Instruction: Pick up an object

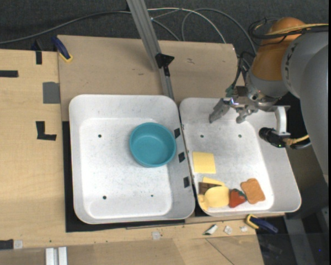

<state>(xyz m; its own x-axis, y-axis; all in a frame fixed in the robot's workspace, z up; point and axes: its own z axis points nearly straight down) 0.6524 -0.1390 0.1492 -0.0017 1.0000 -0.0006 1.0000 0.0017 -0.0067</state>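
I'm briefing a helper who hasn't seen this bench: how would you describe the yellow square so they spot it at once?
Find the right-hand white bin, the one without the teal bowl. The yellow square lies flat near that bin's left wall, about halfway down. It lies apart from the cluster at the bin's near edge, a pale, plain flat tile, unlike the red piece and the orange piece there.

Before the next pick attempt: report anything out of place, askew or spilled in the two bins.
Nothing spilled or damaged. The teal bowl sits upright in the left bin. In the right bin, the small items are crowded into the near corner, some touching; a yellow square lies apart, flat.
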